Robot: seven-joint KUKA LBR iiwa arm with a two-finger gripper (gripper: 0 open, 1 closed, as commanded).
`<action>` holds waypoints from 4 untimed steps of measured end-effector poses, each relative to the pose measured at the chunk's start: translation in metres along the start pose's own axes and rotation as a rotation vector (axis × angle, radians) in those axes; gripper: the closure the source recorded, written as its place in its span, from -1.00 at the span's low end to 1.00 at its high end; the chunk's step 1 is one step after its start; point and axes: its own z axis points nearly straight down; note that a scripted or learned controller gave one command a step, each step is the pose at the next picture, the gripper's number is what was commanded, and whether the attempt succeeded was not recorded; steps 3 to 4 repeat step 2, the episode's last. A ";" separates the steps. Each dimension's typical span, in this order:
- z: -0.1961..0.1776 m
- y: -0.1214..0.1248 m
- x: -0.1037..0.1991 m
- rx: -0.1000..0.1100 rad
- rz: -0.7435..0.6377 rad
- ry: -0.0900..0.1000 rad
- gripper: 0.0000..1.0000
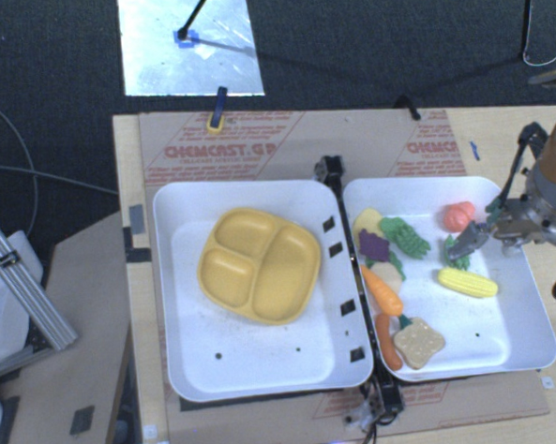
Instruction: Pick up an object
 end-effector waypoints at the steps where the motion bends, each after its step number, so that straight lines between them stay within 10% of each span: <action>1: 0.057 0.070 0.086 -0.001 -0.010 0.003 -1.00; 4: 0.047 0.060 0.118 0.001 -0.005 0.002 -1.00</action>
